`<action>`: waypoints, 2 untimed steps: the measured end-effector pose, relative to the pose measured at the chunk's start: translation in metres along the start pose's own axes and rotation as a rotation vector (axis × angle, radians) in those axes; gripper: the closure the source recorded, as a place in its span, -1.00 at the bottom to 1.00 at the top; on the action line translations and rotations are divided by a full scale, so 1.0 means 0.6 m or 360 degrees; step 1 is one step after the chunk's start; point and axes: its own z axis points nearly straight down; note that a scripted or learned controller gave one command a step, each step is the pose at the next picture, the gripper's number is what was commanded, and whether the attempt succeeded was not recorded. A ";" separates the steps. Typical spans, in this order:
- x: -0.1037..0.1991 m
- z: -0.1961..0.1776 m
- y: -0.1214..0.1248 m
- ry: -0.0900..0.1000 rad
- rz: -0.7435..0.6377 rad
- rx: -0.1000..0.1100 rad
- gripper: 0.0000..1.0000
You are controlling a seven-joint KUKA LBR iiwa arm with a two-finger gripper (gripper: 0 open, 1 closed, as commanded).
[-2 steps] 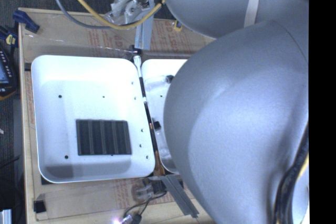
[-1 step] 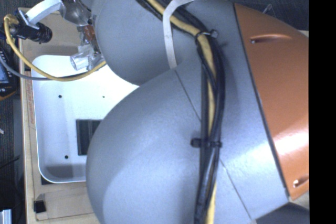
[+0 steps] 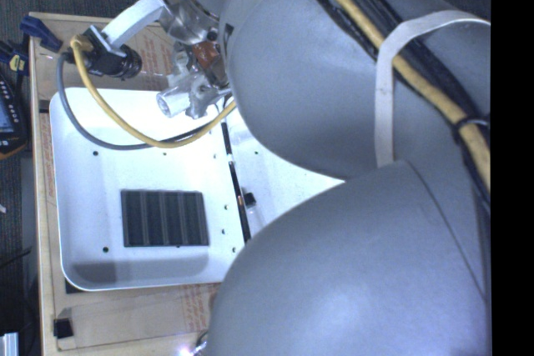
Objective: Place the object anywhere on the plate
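Where arm point(image 3: 350, 137) looms, left bin point(image 3: 83, 179), grille point(image 3: 164, 218)

1. The one camera sits above the bench, looking down at a slant onto the left white bin point(image 3: 83, 179).
2. It stands very near the grey arm point(image 3: 359, 179), whose body rises right of that bin.
3. Beyond the bin's far rim lies the wooden bench point(image 3: 50, 25) edge.
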 end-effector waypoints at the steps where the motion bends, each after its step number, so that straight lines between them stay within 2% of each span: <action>1: -0.024 0.223 -0.079 -0.0015 -0.0321 0.0007 1.00; 2: 0.059 0.276 -0.046 -0.0013 -0.0271 0.0006 1.00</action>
